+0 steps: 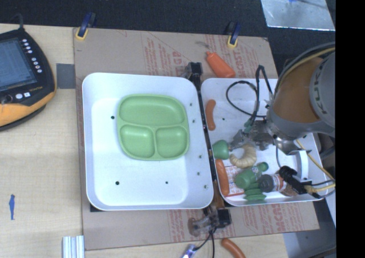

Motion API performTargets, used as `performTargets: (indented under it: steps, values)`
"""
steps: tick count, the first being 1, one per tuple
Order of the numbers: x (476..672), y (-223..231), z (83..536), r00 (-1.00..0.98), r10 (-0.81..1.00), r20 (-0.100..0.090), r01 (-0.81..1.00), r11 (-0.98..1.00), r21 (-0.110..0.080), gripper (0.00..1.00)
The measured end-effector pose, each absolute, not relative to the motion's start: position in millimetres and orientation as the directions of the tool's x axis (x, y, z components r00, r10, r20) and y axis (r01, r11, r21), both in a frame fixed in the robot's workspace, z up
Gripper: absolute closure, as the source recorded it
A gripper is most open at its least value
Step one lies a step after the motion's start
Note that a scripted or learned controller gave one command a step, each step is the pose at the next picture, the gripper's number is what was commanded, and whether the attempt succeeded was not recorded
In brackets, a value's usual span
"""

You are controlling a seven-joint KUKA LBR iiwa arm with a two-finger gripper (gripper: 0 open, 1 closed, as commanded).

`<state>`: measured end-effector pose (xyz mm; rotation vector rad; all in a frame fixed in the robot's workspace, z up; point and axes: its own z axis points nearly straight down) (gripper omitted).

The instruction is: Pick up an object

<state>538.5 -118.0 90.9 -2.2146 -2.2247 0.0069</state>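
1. Dark carpet runs behind a wooden bench, on which a brown cardboard sheet [171, 51] carries two shallow white bins side by side.
2. Left bin [102, 137]: it holds a pale green divided plate [153, 127] and little else.
3. Right bin [228, 94]: toy food crowds its 6 o'clock half. I can make out a beige curved piece [244, 158], a round green piece [220, 149], a green lump [246, 178] and a small brown bottle [274, 183]. An orange sausage [211, 114] lies apart near the bin's 9 o'clock wall.
4. At the bin's 3 o'clock side the grey arm with its orange band [296, 94] hangs over the bin, and the gripper [251, 135] is low over the heap.
5. Whether its fingers are spread or closed I cannot tell; cables and the wrist body clutter that spot, and nothing is visibly caught between them.
6. Deciding relation: the beige curved piece lies just at 6 o'clock from the gripper, close beneath it, its arc opening roughly toward 12 o'clock. It looks the nearest candidate.
7. The orange sausage lies at 10 o'clock from the gripper, its long axis running 12 to 6. Being isolated, it would probably be the cleaner grasp, squeezed across its width from 9 and 3.
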Motion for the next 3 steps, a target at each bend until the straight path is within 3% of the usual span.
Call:
performTargets:
  steps: [1,2,3]
  values:
    - [539.0,-118.8,101.3,-0.009,1.000,-0.002,1.000,0.009,-0.005,1.00]
    - [516.5,-142.3,169.5,-0.003,1.000,0.000,1.000,0.003,-0.002,1.00]
    - [547.1,-93.3,177.4,-0.006,1.000,0.000,1.000,0.006,-0.002,1.00]
